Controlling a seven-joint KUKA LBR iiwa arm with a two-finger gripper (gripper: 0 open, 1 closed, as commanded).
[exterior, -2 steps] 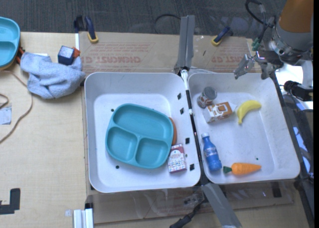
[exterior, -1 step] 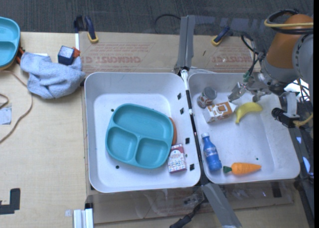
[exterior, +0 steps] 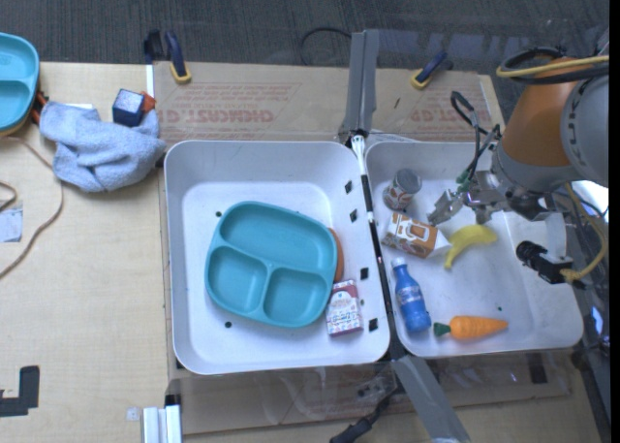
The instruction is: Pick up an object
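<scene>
Arm cut off at right. Jaws low in right bin, just left of banana; open or closed, can't tell. Bare floor right of carrot.

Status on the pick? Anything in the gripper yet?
Done: the arm has reached into the right bin; the gripper sits low between the small can and the banana. In hand: nothing visibly between its fingers. Left: grasp and lift. The banana, snack carton, blue bottle and carrot all lie on the bin floor.
</scene>
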